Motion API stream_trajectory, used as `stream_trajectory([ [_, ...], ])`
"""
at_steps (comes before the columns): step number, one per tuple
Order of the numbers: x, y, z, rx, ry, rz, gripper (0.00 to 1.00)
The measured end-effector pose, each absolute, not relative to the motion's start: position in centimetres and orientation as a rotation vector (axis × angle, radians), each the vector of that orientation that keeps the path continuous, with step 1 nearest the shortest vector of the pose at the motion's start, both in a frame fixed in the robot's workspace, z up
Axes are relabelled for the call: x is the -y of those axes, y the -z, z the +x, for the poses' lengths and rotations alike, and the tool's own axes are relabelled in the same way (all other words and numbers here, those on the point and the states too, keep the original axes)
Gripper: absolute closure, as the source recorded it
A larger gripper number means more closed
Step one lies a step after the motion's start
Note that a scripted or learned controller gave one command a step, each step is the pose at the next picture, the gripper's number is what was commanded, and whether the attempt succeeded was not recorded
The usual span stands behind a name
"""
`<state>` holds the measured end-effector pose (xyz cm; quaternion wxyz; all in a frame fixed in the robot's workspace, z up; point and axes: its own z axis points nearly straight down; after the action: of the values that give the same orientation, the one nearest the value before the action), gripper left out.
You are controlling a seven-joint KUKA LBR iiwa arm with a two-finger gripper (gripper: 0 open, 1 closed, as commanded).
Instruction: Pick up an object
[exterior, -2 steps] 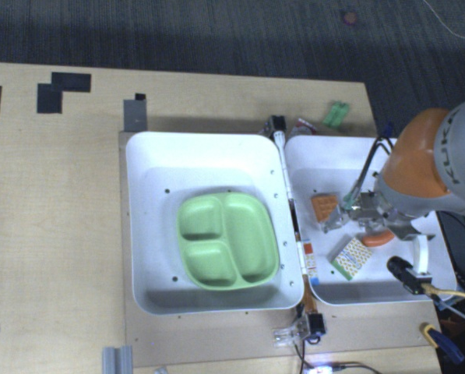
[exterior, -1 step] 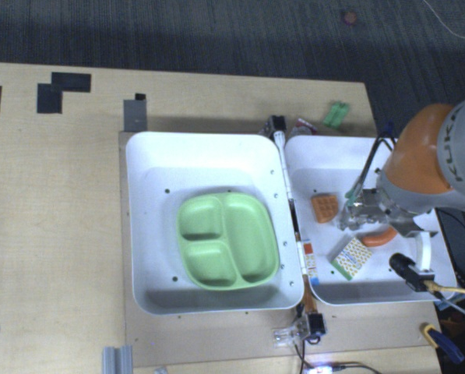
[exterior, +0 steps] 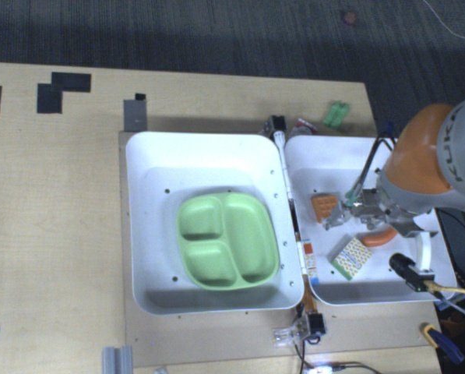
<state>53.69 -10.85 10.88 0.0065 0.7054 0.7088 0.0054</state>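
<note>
Nearest sits a patterned packet (exterior: 351, 257) in the right bin (exterior: 325, 162); farther back the pincer (exterior: 343, 213) hovers just beside a small orange block (exterior: 323, 206), its opening impossible to judge. That block looks light and stiff; take its flat sides.

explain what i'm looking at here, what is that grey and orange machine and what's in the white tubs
This is one photo from a camera fixed above a bench, looking down at a slant. The grey machine with the orange band is a robot arm reaching in from the right. Its gripper hangs over the right bin, near an orange-brown block, a patterned box and an orange-red piece. The left bin holds a green divided plate. Whether the gripper holds anything cannot be told.
</note>
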Motion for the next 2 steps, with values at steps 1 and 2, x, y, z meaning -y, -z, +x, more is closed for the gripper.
stream_trajectory([
  [1,9.0,-8.6,59.3,-2.223,-0.008,2.212,0.0],
  [2,8.9,-9.8,59.5,-2.223,-0.014,2.206,1.0],
])
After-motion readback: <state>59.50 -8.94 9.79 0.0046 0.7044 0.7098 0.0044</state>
